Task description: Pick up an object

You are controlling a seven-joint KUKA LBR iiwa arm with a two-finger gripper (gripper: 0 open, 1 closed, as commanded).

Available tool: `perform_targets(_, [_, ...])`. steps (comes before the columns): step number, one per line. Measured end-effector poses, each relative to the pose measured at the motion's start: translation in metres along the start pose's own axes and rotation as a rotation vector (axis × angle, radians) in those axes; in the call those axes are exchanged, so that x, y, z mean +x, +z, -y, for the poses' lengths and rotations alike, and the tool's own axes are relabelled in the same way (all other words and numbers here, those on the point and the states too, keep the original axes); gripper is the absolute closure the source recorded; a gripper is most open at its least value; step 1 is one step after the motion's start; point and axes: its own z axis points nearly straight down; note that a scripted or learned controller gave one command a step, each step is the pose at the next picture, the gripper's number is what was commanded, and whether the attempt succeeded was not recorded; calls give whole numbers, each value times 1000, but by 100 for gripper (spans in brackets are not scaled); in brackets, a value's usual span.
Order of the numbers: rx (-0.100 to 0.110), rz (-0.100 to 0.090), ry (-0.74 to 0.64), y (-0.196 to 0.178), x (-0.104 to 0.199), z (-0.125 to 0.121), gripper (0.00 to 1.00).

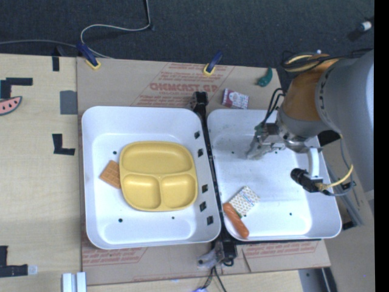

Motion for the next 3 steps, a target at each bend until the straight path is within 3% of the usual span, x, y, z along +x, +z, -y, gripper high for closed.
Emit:
perform_targets(1, [0, 0, 0, 0, 0, 0, 0])
perform_targets(2, [1, -1, -1, -9, 1, 0, 100])
perform_targets(3, [1, -1, -1, -9, 1, 0, 0])
